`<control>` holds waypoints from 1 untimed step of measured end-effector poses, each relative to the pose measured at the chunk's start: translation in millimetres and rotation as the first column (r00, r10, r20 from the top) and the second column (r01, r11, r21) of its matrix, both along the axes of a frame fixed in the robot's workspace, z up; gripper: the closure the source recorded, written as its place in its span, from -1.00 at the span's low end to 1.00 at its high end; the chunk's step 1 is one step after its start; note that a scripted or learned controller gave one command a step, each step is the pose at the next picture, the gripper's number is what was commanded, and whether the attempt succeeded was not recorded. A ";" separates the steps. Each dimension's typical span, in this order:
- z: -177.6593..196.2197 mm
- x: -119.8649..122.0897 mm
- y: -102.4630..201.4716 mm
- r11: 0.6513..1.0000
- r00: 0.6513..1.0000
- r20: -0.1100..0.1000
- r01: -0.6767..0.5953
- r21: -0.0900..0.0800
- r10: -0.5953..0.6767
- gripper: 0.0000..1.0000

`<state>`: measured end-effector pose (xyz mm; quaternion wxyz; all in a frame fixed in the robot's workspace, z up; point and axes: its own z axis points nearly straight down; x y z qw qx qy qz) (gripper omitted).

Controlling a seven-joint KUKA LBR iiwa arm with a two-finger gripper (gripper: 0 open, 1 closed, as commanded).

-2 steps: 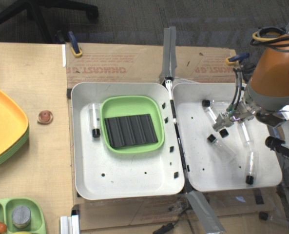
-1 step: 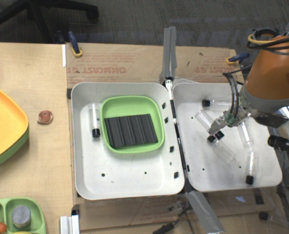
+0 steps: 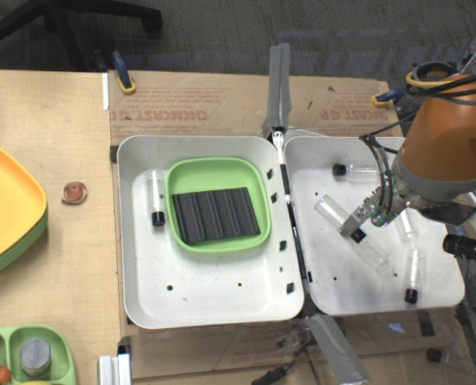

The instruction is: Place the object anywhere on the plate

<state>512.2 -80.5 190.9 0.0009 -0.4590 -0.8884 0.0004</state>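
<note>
A green square plate (image 3: 214, 172) lies in the left bin (image 3: 213, 299), and a dark ridged slab (image 3: 217, 214) rests on it. A clear tube with a black cap (image 3: 155, 199) lies beside the plate's left edge. Several more clear capped tubes lie in the right bin (image 3: 342, 291): one near the back (image 3: 351, 168), one at mid-left (image 3: 330, 210), one at the front right (image 3: 412, 274). My gripper (image 3: 360, 226) hangs low over the right bin, just right of the mid-left tube. The grey and orange arm (image 3: 442, 139) covers the bin's right side.
Stacked yellow plates (image 3: 5, 211) and a small red disc (image 3: 75, 192) sit on the wooden bench to the left. A green compartment tray (image 3: 21, 355) is at the bottom left. Clamps (image 3: 124, 77) stand at the back edge, and a grey divider post (image 3: 278, 87) rises between the bins.
</note>
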 end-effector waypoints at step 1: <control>-32.9 -34.6 -30.9 0.954 0.954 0.001 -0.300 0.001 0.300 1.00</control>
